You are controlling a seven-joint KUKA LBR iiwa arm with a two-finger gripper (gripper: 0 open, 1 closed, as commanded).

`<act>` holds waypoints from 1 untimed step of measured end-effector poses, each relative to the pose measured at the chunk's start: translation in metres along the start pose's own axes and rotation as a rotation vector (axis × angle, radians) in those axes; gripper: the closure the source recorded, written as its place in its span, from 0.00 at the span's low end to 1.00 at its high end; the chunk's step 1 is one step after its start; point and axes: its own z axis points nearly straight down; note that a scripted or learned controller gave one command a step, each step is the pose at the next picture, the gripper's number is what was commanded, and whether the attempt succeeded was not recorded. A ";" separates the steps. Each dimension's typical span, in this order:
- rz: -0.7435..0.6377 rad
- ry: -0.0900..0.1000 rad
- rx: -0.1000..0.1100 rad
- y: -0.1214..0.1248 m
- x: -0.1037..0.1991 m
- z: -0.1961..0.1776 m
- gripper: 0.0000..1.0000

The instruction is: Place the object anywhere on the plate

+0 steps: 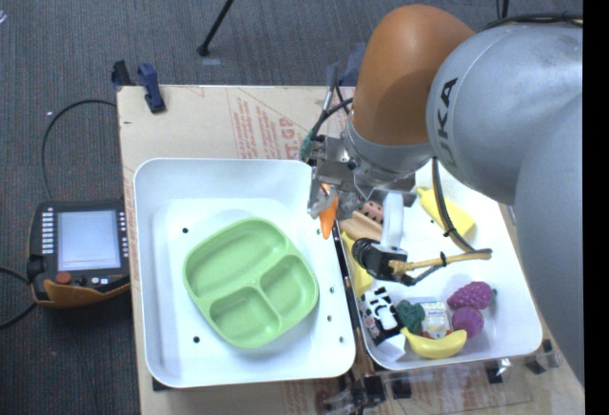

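Observation:
A light green plate [228, 263] with three compartments lies in the left white bin [162, 204]. My gripper [326, 198] hangs over the wall between the two bins, just right of the plate's upper right rim. A small orange carrot-like object [328, 216] sticks down from between its fingers, which are shut on it. The object is above the bin edge, not over the plate.
The right bin [519, 308] holds a yellow banana [436, 344], purple grapes [470, 296], a black-and-white box [381, 318], a dark green piece [410, 313], a bun-like item [363, 226] and a yellow piece [447, 213]. The arm's large body covers that bin's upper part.

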 end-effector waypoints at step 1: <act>0.191 -0.009 0.010 -0.002 0.071 0.053 1.00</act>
